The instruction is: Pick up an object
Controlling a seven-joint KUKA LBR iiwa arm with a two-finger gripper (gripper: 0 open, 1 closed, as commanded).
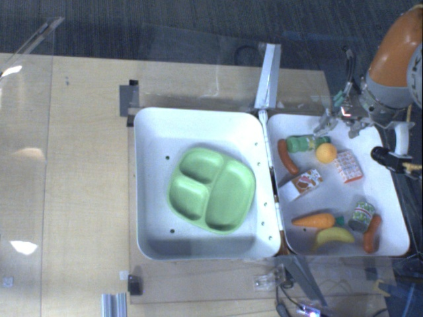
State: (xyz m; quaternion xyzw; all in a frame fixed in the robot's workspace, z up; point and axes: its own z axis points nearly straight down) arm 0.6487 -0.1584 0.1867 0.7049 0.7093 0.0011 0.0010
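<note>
1. the gripper (337, 114) hangs over the far edge of the right bin (396, 207); its jaws stand apart and hold nothing.
2. just below it lie one green bottle (307, 142) and one yellow ball (325, 153).
3. the right bin also holds two sausages, two cartons, one can (362, 215), one carrot (314, 220) and one banana (334, 236).
4. the left bin (149, 183) holds one green divided plate (211, 189).
</note>
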